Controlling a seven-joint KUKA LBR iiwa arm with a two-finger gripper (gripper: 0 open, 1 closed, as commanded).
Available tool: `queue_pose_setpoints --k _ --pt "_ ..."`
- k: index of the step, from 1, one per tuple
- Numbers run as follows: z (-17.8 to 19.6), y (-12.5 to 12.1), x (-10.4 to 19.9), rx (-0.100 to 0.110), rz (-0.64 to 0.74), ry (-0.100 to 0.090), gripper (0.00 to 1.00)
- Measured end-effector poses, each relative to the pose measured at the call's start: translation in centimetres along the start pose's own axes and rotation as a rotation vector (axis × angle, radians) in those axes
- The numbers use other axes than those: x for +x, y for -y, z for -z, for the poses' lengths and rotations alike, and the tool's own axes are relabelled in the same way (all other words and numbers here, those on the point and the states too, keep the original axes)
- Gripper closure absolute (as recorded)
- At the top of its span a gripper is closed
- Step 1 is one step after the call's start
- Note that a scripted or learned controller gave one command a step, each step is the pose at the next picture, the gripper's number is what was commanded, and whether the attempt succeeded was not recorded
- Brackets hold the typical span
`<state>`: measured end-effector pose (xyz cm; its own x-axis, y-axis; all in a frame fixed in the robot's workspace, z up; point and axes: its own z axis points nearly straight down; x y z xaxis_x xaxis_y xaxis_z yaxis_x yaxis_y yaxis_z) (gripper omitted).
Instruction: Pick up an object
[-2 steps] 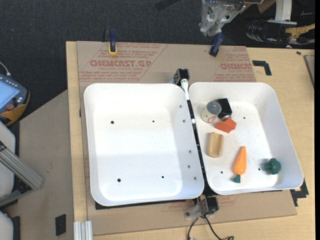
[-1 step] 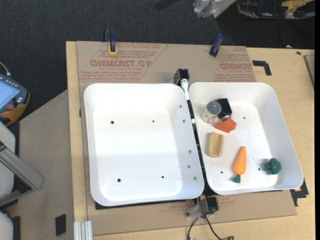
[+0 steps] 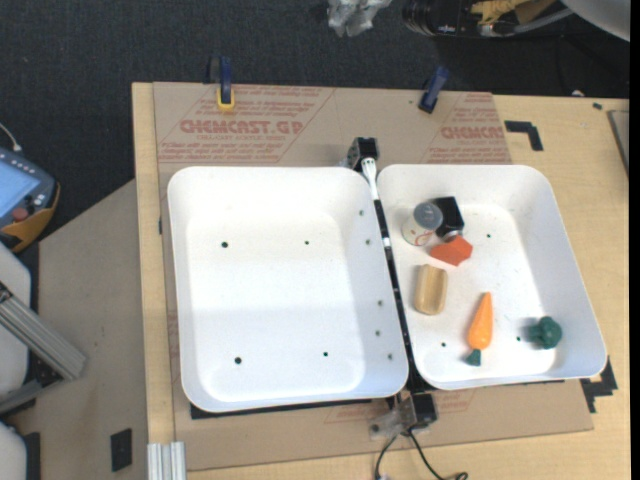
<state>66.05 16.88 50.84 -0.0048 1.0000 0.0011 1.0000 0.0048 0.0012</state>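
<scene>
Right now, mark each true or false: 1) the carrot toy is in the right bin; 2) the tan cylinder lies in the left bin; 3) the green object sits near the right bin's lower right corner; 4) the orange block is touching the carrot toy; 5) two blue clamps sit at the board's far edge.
1) True. The carrot toy lies in the right bin.
2) False. The tan cylinder is in the right bin, near the divider beside the left bin.
3) True. The green object sits there.
4) False. The orange block lies apart from the carrot toy, up by the tan cylinder.
5) True. Blue clamps hold the far edge.
</scene>
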Motion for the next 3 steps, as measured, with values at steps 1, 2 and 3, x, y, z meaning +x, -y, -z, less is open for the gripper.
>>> queue_pose_setpoints --k 1,2,3 --pt "2.8 -0.6 4.6 -0.005 -0.001 -0.001 1.00" --pt "1.7 -0.6 5.5 0.003 -0.004 0.002 1.00" --pt "2.7 -0.6 5.6 -0.003 -0.003 0.000 1.00"
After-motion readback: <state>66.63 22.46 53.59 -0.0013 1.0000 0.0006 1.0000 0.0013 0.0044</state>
